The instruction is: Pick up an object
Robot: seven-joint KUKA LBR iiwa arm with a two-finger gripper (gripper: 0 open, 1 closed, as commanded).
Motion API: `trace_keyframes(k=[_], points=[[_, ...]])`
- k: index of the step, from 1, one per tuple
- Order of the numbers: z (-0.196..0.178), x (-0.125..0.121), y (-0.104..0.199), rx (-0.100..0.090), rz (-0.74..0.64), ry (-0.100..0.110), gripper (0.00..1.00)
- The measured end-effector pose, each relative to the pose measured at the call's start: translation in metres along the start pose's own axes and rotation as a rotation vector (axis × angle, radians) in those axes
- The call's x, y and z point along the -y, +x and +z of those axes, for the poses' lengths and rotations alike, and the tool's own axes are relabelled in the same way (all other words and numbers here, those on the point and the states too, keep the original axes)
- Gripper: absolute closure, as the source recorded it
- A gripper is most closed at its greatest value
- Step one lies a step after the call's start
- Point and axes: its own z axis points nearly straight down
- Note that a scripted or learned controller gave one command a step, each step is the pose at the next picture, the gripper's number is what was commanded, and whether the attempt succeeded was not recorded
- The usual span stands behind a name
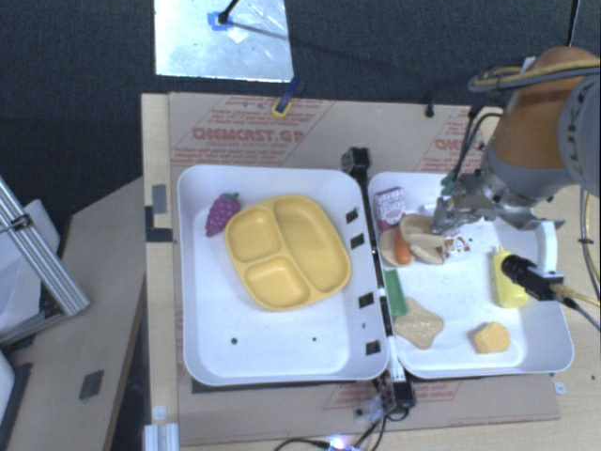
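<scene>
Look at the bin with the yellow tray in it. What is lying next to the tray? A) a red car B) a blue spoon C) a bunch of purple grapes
C: a bunch of purple grapes lies beside the yellow tray's upper left corner in the left bin.

Cream flat object [424, 247], orange piece [403, 251] touching its left, right bin's upper-left part

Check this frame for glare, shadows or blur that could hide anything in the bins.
Camera view: lighting is even and soft; the silver sheet above the bench glares brightly; the white bins are slightly washed out; the yellow tray and purple grapes read crisp; items beneath the gripper blur into a cluttered pile; the arm's orange band looks soft.
</scene>
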Motion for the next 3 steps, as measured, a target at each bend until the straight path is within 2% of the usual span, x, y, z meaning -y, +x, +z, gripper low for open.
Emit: trace_keyframes(k=[1,2,3], points=[[0.007,-0.035,0.040,-0.001,0.001,0.000,1.00],[-0.006,-0.043,0.074,-0.001,0.001,0.001,1.00],[0.004,-0.058,0.070,0.001,0.003,0.001,1.00]])
